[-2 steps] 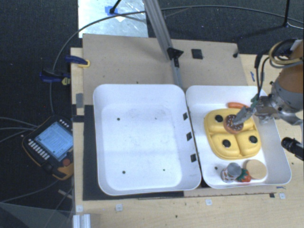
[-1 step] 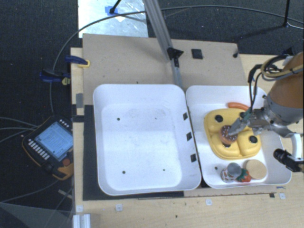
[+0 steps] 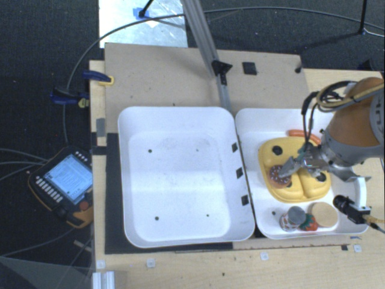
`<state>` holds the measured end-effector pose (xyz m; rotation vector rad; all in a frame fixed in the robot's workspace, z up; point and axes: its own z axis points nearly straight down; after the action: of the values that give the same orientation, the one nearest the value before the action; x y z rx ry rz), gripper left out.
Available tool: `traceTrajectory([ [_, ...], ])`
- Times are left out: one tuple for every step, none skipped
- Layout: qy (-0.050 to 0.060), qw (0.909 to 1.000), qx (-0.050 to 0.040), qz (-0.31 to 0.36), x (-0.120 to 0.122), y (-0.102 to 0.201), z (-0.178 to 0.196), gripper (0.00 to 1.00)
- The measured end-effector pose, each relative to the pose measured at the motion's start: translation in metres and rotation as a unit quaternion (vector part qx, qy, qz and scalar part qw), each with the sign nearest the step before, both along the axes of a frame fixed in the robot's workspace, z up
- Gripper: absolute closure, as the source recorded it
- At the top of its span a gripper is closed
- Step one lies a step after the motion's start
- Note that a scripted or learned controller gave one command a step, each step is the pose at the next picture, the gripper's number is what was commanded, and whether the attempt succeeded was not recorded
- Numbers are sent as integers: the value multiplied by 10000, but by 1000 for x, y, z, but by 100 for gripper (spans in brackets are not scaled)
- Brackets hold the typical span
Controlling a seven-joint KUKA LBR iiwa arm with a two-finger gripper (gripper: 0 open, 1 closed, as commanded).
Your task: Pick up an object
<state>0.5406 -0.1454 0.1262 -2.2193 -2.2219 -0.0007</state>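
Jaws: state cannot be told, blurred against yellow. Gripper low over yellow toy in right bin, near its centre. Advice: descend straight, close across narrow part of toy, lift slowly, verify hold before clearing rim. Count: one yellow toy; one orange piece behind it; one grey cylinder, one tan disc at near wall. Bins: two; left bin.

The KUKA iiwa arm has a rounded grey wrist housing topped by a broad orange band. Black cables loop from that band toward the jaws. The two-finger gripper is grey metal, with slim fingers beneath a compact silver block.
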Motion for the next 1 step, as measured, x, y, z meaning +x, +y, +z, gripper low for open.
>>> traceTrajectory([
  [-79,9999,65,64,8,10,-16,0],
])
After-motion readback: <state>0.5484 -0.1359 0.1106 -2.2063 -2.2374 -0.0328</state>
